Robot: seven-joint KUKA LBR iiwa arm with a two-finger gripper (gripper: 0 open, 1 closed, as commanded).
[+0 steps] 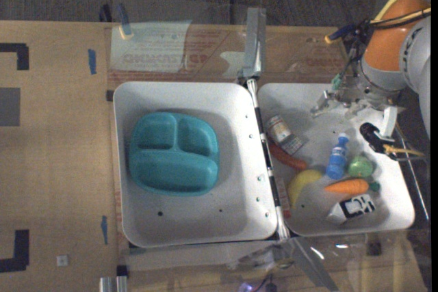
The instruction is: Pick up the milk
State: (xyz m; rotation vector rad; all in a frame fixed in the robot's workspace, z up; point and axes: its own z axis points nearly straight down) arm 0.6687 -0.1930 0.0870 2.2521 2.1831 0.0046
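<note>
The milk [357, 206] is a small white carton with black patches, lying near the front right corner of the right bin [311, 96]. My gripper [337, 106] hangs over the back right part of that bin, well behind the milk and apart from it. Its fingers stand open with nothing between them. An orange carrot [347, 186] lies just behind the milk, almost touching it.
The right bin also holds a blue bottle [337, 158], a green fruit [361, 166], a yellow fruit [304, 182], a red pepper [287, 158] and a small can [283, 133]. A teal divided plate [174, 152] lies in the left bin [205, 219].
</note>
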